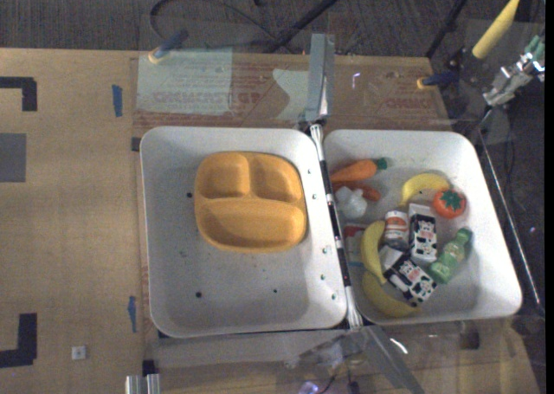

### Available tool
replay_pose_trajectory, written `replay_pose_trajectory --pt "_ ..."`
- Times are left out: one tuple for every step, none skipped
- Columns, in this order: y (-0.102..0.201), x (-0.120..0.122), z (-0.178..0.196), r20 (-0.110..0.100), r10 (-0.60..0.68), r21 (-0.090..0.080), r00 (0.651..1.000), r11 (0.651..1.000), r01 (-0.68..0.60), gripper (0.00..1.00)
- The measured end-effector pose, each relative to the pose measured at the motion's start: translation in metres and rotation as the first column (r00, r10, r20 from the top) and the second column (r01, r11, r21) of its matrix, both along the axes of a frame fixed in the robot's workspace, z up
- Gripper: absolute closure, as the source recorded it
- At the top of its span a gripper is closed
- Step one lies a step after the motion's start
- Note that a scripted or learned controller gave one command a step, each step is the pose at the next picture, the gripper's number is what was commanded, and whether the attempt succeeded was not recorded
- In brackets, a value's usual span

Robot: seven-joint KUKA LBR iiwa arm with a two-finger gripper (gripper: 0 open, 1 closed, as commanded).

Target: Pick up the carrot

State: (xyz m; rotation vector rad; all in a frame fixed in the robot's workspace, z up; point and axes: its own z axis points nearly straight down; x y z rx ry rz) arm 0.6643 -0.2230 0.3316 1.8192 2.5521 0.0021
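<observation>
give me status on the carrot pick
Carrot lying untouched at right bin's top left corner. Small white piece just below it. Orange tray in left bin.

no text or label can be read

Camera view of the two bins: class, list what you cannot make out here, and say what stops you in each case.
- Gripper, camera view: small, blurred and near the right edge; open or shut cannot be told.
- Small white thing below the carrot: too blurred to identify.
- Lower banana: partly covered by the cow-print cartons.
- Carton and bottle labels: too small to read.
</observation>
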Motion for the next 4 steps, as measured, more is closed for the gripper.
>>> replay_pose_trajectory --pt "0.000 -0.023 0.017 -0.005 -0.356 0.003 0.935 0.935 0.356 1.00" --pt "0.017 0.004 0.019 0.001 0.141 -0.001 0.990 0.990 -0.141 1.00" --pt "0.000 -0.013 0.017 -0.004 0.415 0.001 0.910 0.910 -0.415 1.00" --pt "0.000 -0.052 0.062 -0.002 0.717 -0.004 0.697 0.697 -0.717 1.00"
